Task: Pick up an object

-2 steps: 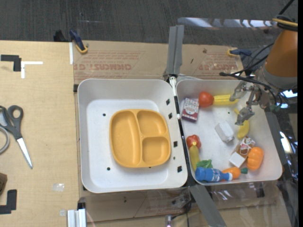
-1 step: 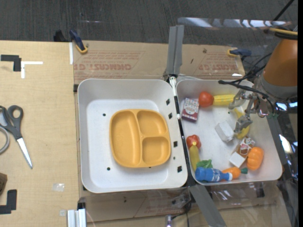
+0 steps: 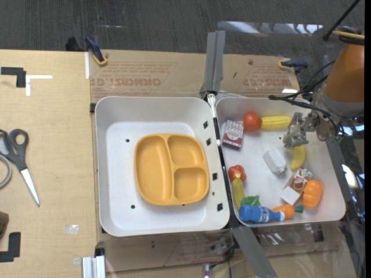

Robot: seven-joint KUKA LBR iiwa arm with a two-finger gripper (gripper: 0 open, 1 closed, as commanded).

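Nearest, along the front wall of the right bin (image 3: 339,172), a blue bottle (image 3: 255,214) lies on its side with an orange carrot-shaped toy (image 3: 284,212) touching its cap end. A green toy (image 3: 250,201) sits just behind the bottle, and a yellow piece (image 3: 237,193) stands beside the bin's left wall with a red fruit toy (image 3: 236,172) at its far end. To the right, an orange pumpkin toy (image 3: 312,194) rests against a small white carton (image 3: 297,184).

Further back in the middle, a pale grey block (image 3: 275,161) lies near a yellow banana (image 3: 297,157). The gripper (image 3: 294,142) hangs just over the banana's far end, with nothing visibly held; whether it is open or closed cannot be told. Beyond it, a corn cob (image 3: 276,121) lies touching a red tomato (image 3: 251,121), and a red-and-white box (image 3: 233,134) sits just beside the left wall.

The left bin (image 3: 110,155) holds a yellow divided plate (image 3: 172,168). On the table (image 3: 46,126) to the left lie grey scissors (image 3: 20,161), well apart from both bins. At the far edge, two blue clamps (image 3: 95,50) grip the cardboard.
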